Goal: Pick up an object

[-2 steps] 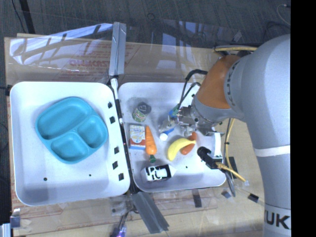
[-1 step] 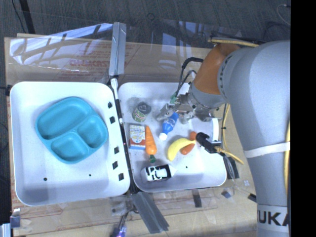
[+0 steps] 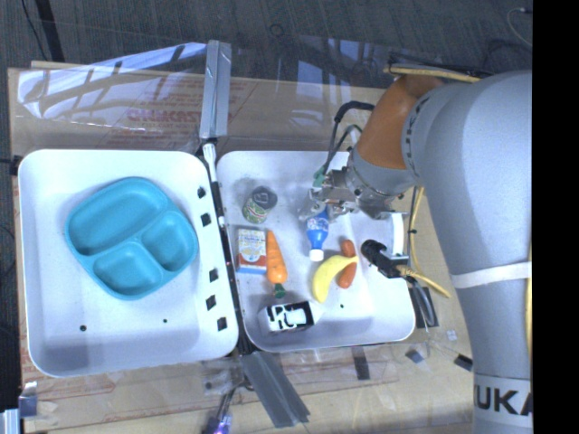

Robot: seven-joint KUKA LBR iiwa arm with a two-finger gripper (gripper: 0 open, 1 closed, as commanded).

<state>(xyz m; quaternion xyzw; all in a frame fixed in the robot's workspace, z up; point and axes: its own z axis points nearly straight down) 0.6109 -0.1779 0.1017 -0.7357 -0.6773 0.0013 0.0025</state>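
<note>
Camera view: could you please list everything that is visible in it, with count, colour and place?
left bin: one, white, left half of the bench
right bin: one, white, beside the left bin
divided plate: one, blue, in the left bin
can: one, greenish with a grey top, right bin, far left part
carton: one, white and orange, right bin, left of the carrot
carrot: one, orange, right bin, middle
bottle: one, white and blue, right bin, just below the gripper
banana: one, yellow, right bin, middle
orange-red pieces: apparently two, by the banana
black-and-white item: one, right bin, near edge
arm: one, grey with an orange band, from the right
gripper: one, over the right bin
</note>
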